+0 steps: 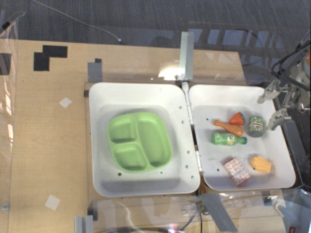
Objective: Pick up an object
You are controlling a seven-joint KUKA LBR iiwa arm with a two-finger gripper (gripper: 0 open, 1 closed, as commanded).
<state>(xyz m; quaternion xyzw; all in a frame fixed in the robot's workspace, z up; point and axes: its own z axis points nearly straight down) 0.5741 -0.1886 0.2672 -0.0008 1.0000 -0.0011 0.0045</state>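
Note:
The right bin (214,171) holds several small objects: an orange carrot (228,126) with a red piece (237,118) at its far end, a small can (256,125), a green bottle (228,139) lying on its side, a pink patterned box (236,171) and a yellow item (261,164). My gripper (272,108) hangs over the bin's upper right rim, just right of the can. Its two fingers (267,94) are spread apart with nothing between them.
In the left bin (97,178) lies a green divided plate (140,142). A metal divider post (186,57) stands behind the seam between the bins. Cables hang near the arm at the far right.

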